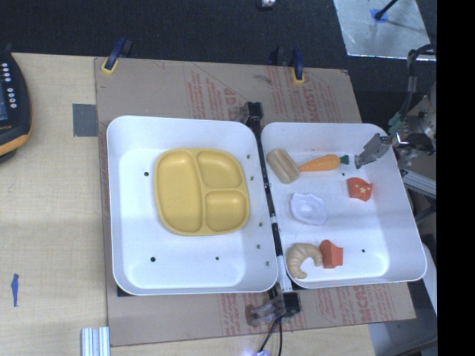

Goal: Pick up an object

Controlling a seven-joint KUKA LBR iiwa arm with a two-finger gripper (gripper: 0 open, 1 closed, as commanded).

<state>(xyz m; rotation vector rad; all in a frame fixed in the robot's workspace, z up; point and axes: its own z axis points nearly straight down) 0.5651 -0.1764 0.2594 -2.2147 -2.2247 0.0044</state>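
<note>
The right bin point(386, 262) holds several toy foods. A tan bread roll point(282, 165) lies at its upper left, with an orange carrot point(320, 164) just to its right. A red strawberry point(359, 189) sits near the right wall. A white crumpled piece point(307, 208) rests in the middle. A beige croissant point(301, 259) and a red-orange chunk point(331, 254) lie side by side at the front. My gripper point(369, 153) hangs over the bin's upper right, right of the carrot's green tip and above the strawberry. Nothing shows in its grasp.
The left bin point(130, 265) holds a yellow divided plate point(201, 191). Black clips point(254, 113) join the two bins along the centre seam. A dark handheld controller point(11, 106) lies at the bench's left edge. Cables and arm parts point(415, 132) crowd the right side.
</note>
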